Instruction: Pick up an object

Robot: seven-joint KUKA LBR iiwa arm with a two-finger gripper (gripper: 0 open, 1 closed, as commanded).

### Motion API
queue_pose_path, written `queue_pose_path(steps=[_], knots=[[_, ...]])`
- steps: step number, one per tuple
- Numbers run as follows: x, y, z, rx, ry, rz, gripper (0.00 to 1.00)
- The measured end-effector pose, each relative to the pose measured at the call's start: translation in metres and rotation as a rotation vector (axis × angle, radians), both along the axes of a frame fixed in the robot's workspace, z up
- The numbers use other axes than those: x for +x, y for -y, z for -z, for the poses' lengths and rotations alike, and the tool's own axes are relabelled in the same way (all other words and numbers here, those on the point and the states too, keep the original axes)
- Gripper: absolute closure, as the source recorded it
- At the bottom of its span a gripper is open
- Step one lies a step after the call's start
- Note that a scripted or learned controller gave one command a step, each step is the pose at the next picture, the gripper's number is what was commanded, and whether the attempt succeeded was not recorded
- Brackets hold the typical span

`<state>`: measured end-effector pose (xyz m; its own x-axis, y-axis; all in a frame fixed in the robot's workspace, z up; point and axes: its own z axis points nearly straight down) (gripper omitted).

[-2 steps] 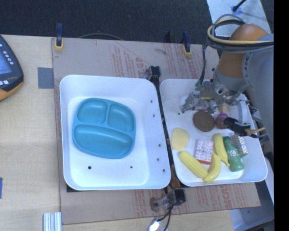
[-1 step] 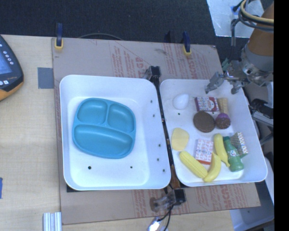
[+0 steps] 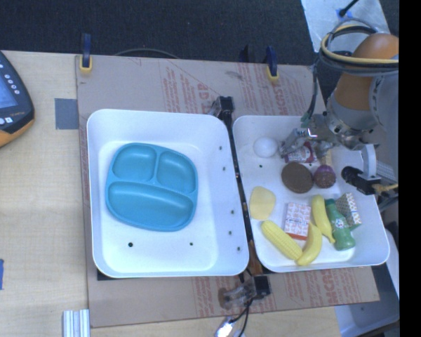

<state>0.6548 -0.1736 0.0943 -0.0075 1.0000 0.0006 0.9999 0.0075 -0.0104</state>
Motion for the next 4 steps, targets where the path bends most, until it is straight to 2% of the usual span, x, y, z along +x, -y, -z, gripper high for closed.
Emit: queue_pose_path(steps=[1,2,3,4], knots=[[-0.06,-0.04,0.004,0.002,0.0,0.003,0.0],[-0.007,-0.046,0.007,0.004,-0.041,0.012,0.0],[-0.066,-0.021,0.003,-0.001,0.0,0.006,0.0],[-0.09,-0.035,0.003,0.0,0.002,0.004,0.0]])
